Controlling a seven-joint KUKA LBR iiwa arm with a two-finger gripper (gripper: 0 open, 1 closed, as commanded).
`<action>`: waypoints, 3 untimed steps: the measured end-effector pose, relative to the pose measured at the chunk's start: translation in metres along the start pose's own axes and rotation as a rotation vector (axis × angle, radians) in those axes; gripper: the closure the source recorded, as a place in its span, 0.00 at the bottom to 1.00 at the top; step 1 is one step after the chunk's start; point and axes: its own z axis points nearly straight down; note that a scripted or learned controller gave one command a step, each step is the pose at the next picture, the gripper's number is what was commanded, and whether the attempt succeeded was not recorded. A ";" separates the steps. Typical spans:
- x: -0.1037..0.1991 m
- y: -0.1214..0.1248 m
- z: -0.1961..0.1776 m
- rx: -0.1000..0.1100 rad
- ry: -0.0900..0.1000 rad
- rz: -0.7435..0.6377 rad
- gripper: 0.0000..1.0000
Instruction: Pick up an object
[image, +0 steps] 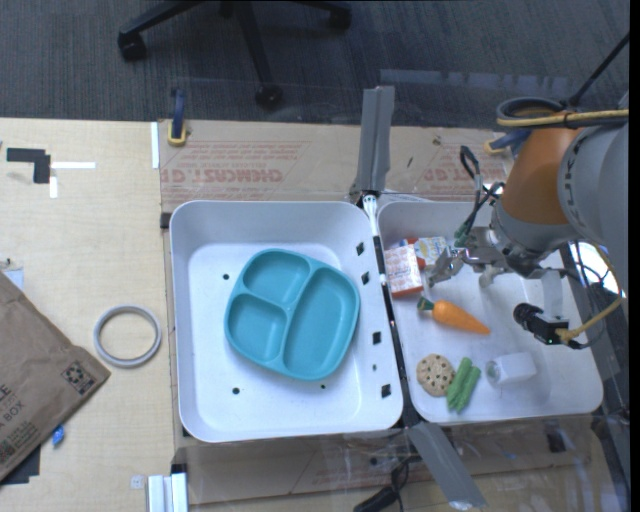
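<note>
The right bin holds an orange carrot, a round cookie, a green pea pod, a small white block and a red-and-white carton beside a pale packet. My gripper hangs over the upper middle of this bin, just above the carrot and right of the carton. Its fingers stand apart, open, with nothing between them. The arm's orange band hides the bin's far right corner.
A teal divided plate lies in the left bin. On the bench to the left sit a grey tape ring and a brown cardboard box. A black cable end hangs over the right bin.
</note>
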 end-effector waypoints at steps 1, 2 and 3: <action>0.037 -0.038 -0.117 0.001 0.000 0.110 0.00; 0.027 -0.079 -0.046 0.002 0.001 -0.081 0.00; 0.007 -0.082 -0.005 -0.006 0.003 -0.110 0.00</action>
